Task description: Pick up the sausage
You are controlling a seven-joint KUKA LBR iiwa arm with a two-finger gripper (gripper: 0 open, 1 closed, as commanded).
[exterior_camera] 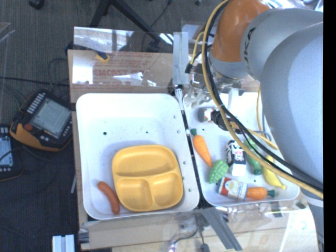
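I see the sausage [108, 197] lying just left of the yellow plate [148, 177]. It looks small, light and slippery, so I would grab its middle. I cannot tell how my pincer stands

the grey arm [294, 83] is cut off by the right and top edges and hides much of the right bin [210, 196], including its far right wall. beside that bin's carrot [202, 150], the banana [273, 178] is partly hidden behind cables [247, 140], and the bottle's [233, 189] label is too small to read.
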